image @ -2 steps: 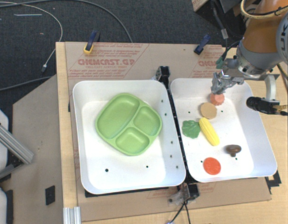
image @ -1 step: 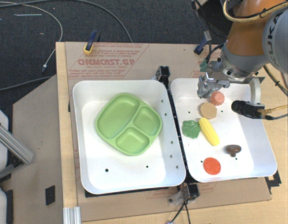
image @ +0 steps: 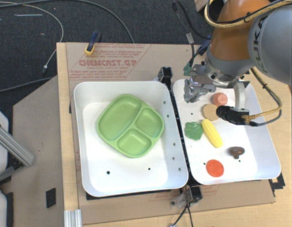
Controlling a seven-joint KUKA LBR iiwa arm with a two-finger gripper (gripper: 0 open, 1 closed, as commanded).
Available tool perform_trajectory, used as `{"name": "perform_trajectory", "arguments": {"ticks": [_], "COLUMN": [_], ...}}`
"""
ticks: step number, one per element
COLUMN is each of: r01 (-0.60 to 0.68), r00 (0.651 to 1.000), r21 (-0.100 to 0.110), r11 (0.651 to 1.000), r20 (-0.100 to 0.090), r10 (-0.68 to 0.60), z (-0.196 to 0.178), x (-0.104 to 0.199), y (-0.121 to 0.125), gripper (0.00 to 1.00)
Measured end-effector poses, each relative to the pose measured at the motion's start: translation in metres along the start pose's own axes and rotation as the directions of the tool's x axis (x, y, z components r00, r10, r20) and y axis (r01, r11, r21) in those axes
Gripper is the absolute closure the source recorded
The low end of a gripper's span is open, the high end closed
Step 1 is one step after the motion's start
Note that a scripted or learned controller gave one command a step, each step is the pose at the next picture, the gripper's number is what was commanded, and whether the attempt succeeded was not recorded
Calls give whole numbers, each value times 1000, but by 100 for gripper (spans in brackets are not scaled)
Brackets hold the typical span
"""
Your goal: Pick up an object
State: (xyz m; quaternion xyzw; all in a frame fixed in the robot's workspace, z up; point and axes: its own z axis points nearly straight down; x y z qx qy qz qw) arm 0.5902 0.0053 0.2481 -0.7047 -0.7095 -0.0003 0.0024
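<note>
two-finger metal gripper point(image: 192, 92) low at right white bin point(image: 259, 150) back-left corner | fingers' gap can't tell, nothing seen held | risk: closes on air, tan round disc point(image: 210, 111) & pink round toy point(image: 220, 99) sit beside

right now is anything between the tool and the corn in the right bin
Nothing visible blocks it. The tool hangs over the bin's upper left, and bare bin floor lies between it and the corn. The green toy touches the corn's left side, and the tan disc sits just above it.
</note>
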Motion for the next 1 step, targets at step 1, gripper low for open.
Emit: {"name": "perform_trajectory", "arguments": {"ticks": [1], "r01": [-2], "r00": [1000], "r21": [3], "r11": [1000], "r20": [1], "r10": [2], "z": [16], "x": [45], "y": [-23], "gripper": [100]}}
